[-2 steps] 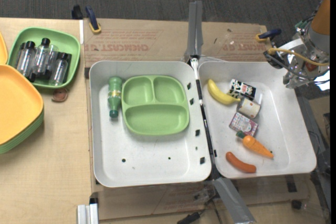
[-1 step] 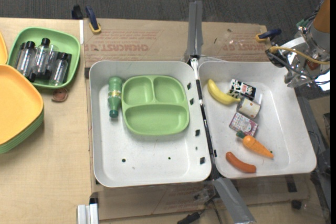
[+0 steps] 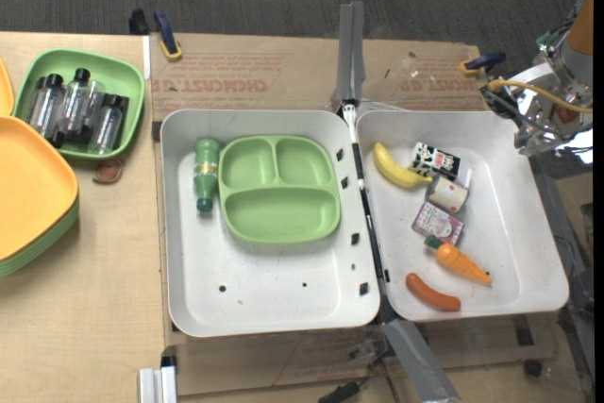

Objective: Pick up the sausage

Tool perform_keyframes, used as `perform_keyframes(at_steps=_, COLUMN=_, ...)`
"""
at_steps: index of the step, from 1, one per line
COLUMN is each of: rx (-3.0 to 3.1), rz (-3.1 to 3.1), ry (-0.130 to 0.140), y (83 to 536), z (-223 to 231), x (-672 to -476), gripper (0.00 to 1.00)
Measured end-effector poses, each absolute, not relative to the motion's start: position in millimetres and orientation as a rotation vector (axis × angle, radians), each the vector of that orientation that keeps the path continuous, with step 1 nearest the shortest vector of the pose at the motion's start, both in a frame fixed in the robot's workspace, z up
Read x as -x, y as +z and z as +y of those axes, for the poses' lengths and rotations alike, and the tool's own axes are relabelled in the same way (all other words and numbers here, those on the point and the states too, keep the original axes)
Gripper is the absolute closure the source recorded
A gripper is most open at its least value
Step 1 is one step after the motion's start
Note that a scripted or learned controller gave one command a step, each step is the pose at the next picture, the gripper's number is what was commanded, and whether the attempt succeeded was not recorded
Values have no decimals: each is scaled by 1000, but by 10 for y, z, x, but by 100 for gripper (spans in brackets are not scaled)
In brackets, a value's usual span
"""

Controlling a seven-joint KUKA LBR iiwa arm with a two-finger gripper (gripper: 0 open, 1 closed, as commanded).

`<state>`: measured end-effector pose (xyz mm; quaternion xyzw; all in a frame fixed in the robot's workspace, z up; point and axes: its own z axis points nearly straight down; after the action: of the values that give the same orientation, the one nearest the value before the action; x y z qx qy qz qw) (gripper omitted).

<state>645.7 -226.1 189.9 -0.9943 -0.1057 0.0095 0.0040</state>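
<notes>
Low in the right bin (image 3: pixel 538 203), near its front edge: sausage (image 3: pixel 433 292), reddish-orange, smooth, short and slightly curved, lying flat on bare white floor. Just up-right of it a carrot (image 3: pixel 461 263); beyond that a small pink packet (image 3: pixel 437 223), a little can (image 3: pixel 448 193), a black-and-white carton (image 3: pixel 438 162), a banana (image 3: pixel 397 167). Left bin (image 3: pixel 179 250) holds a green divided plate (image 3: pixel 279 188) and a green bottle (image 3: pixel 206 173). Wooden counter (image 3: pixel 85 326) with cardboard under the bins; far left, stacked orange plates (image 3: pixel 33 193) and a green tray of vials (image 3: pixel 80 102). Dark carpet behind. Gripper (image 3: pixel 543 132) over the right bin's far right rim, well apart from the sausage; cannot tell its state.
</notes>
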Motion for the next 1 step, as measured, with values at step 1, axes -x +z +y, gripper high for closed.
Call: perform_keyframes(at_steps=1, rx=3114, rz=-332, ry=33, y=1978, z=-2268, x=-6452, gripper=100)
